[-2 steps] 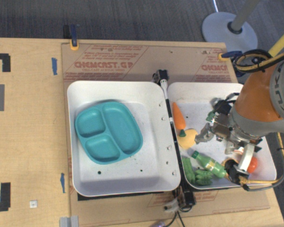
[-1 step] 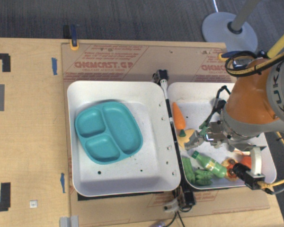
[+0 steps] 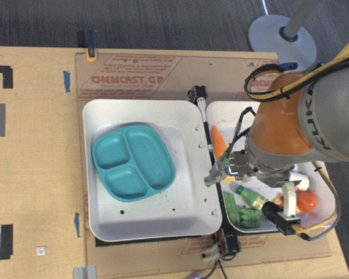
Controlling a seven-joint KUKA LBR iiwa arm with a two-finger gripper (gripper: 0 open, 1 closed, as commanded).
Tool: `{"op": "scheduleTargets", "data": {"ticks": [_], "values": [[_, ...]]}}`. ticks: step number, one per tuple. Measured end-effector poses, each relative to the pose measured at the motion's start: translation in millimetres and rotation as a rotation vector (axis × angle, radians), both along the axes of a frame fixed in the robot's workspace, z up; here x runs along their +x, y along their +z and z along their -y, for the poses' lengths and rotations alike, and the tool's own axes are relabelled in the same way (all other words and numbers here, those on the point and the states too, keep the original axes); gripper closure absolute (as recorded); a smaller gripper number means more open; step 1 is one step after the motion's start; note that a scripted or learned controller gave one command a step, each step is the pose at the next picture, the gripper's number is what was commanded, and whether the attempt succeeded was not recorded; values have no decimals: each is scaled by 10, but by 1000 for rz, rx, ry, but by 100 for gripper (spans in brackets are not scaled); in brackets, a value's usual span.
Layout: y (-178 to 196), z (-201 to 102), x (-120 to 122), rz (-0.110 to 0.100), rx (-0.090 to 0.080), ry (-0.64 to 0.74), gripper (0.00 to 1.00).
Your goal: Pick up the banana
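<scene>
My gripper (image 3: 222,172) hangs low over the left edge of the right bin (image 3: 328,186), close to the wall between the two bins. The orange wrist and grey arm cover most of that bin. An orange carrot (image 3: 218,142) lies just behind the gripper, against the bin's left wall. A small yellow patch (image 3: 277,200) peeks out under the wrist; I cannot tell whether it is the banana. Nothing is seen held in the gripper.
The left bin (image 3: 186,118) holds a teal divided plate (image 3: 133,161). In the right bin's front lie a green leafy toy (image 3: 239,213), a green bottle-like item (image 3: 249,196) and a red-orange round item (image 3: 306,201).
</scene>
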State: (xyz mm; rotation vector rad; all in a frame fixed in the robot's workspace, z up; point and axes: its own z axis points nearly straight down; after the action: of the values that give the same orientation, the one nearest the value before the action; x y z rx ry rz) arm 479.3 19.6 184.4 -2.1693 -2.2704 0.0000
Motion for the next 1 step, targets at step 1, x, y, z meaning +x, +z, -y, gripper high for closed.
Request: {"op": "scheduleTargets", "data": {"ticks": [1], "values": [[0, 214, 409, 0, -1, -388, 0]]}}
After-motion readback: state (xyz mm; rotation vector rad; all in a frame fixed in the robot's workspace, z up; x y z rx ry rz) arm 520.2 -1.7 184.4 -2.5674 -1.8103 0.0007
